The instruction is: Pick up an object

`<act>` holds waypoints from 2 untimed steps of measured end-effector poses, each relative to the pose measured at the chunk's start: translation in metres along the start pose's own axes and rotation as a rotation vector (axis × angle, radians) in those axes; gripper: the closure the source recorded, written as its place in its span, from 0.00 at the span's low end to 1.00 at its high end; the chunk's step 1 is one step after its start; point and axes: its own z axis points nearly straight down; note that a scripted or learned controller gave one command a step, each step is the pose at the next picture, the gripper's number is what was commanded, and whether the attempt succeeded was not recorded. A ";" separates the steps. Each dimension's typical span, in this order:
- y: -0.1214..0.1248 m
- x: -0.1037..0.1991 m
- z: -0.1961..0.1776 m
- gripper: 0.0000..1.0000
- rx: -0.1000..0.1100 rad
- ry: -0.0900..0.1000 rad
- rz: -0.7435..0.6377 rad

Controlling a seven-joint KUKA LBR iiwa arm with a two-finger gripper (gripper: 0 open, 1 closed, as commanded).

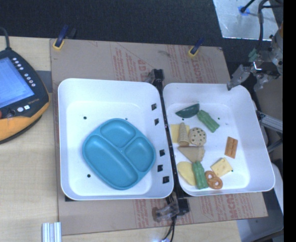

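Nearest, in right bin [256, 135]: pretzel [214, 179] touching green pickle [199, 175], long axis running near-far. Beyond, cracker [231, 146], cookie [197, 135], second pickle [207, 120] slanting far-left to near-right. Left bin [67, 135] holding blue divided plate [119, 153]. Gripper [246, 73] past bin's far-right corner, touching nothing; finger spread impossible to tell.

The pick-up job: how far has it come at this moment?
Nothing looks picked yet. The toy food pieces, such as the cookie and pretzel, lie in the right bin; the blue divided tray sits in the left bin. The gripper hangs by the right bin's far corner. Reaching, grasping and lifting remain.
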 end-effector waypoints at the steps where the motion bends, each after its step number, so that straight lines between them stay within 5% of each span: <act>1: -0.069 0.012 0.106 0.00 0.014 0.005 0.001; 2: -0.128 0.073 0.128 0.00 0.008 0.005 -0.003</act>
